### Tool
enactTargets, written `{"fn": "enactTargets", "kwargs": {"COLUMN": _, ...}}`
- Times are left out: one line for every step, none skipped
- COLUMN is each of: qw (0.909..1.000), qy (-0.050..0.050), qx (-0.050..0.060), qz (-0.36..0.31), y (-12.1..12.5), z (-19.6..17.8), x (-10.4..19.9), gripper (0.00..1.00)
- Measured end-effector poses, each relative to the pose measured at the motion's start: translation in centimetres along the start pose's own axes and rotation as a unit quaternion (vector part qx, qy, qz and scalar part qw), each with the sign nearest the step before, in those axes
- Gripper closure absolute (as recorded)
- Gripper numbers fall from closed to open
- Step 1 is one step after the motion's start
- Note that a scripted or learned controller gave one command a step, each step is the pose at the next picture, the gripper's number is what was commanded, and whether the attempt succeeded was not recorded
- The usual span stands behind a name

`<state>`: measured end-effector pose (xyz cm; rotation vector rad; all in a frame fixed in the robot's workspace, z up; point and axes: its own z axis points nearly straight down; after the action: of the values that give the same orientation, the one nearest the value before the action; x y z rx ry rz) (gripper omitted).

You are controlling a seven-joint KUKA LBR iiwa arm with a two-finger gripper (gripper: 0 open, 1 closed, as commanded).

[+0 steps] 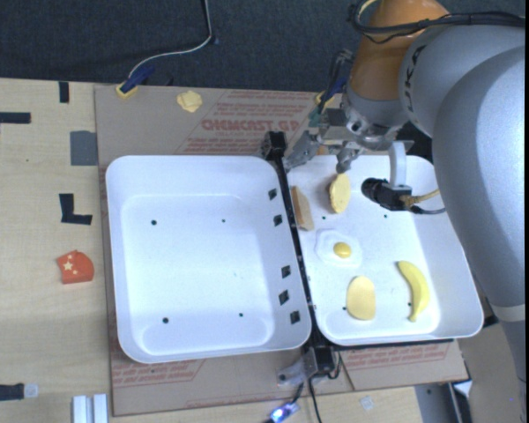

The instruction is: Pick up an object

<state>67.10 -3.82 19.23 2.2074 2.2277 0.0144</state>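
— Where's the thing it's after?

— That yellow toy piece [339, 193], standing on end near the back of the right bin [450, 324], just under the claw [324, 157]. The claw's fingers are spread apart with nothing between them, and one tip hangs right above the piece.

— Anything crowding it?

— A tan bread slice [301, 208] lies along the bin's left wall, just beside it. A fried egg [339, 249] lies close in front. Nearer the front edge there's a flat yellow oval [361, 298] and a banana [414, 290], side by side but not touching.

— And the other bin?

— The left bin [123, 236] meets the right one along the middle edge. Both sit on a cardboard sheet [238, 122] laid on the table [26, 210].

— What's outside the bins?

— A small yellow lump [189, 101] sits on the cardboard behind the left bin. A red toy [76, 267] is on the table well off to the left. A white cable [181, 53] with a blue and yellow end lies at the back.
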Motion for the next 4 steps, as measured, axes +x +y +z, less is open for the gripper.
{"fn": "enactTargets", "kwargs": {"qw": 0.9999, "qy": -0.003, "qx": 0.008, "qz": 0.007, "y": -1.3, "z": 9.4, "x": -6.8, "gripper": 0.0}}
{"fn": "enactTargets", "kwargs": {"qw": 1.0, "qy": -0.002, "qx": 0.009, "qz": 0.004, "y": -1.1, "z": 7.9, "x": -6.4, "gripper": 1.0}}
{"fn": "enactTargets", "kwargs": {"qw": 1.0, "qy": -0.002, "qx": 0.003, "qz": 0.004, "y": -7.4, "z": 0.2, "x": -5.4, "gripper": 1.0}}
{"fn": "enactTargets", "kwargs": {"qw": 1.0, "qy": -0.001, "qx": 0.006, "qz": 0.004, "y": -7.4, "z": 0.7, "x": -5.4, "gripper": 0.0}}
